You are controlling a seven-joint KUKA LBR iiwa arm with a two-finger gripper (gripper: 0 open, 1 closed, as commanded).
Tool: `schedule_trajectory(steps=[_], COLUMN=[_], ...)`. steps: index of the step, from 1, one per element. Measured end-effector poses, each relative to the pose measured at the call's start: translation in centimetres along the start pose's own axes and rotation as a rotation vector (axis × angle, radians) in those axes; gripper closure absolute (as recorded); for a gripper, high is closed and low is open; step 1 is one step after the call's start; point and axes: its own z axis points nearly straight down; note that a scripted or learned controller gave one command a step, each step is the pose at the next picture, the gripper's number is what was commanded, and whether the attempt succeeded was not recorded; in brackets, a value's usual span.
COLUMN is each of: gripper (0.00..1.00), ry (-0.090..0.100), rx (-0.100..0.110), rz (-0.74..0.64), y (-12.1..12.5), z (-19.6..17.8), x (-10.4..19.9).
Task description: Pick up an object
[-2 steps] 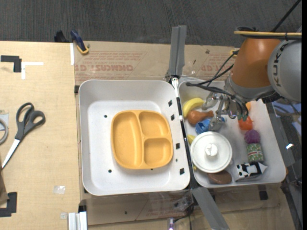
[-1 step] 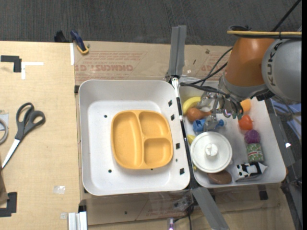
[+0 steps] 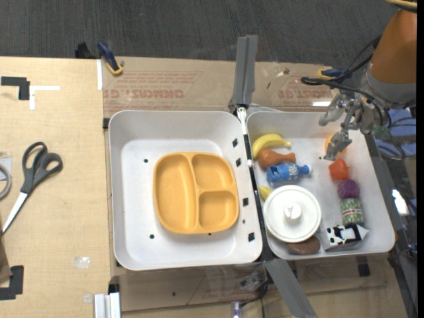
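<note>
hand (image 3: 339,132) poised over right bin (image 3: 381,177), grip state unclear; orange toy (image 3: 338,169) just below it, likely pick. divided yellow plate (image 3: 197,192) far left, unused.

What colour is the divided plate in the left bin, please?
Yellow-orange; the divided plate shows in the camera view.

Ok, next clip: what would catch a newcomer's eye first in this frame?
Probably the yellow divided plate, alone in the middle of the left bin. Next, the crowded right bin: a white lidded pot near its front, a banana and a blue bottle by the divider, and small toys down its right side. The gripper hangs over that bin's far right corner.
</note>
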Motion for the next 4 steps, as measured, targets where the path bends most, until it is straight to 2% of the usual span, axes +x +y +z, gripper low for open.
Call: schedule_trajectory(steps=[1,2,3,4], gripper=[0.0,0.0,0.0,0.0], ry=[0.003,0.002,0.004,0.002], rx=[-0.001,0.0,0.003,0.002], rz=[0.058,0.188,0.36,0.495], y=[2.4,6.0,7.7,-0.5], z=[9.3,9.8,9.8,3.0], x=[0.0,-0.2,0.9,0.2])
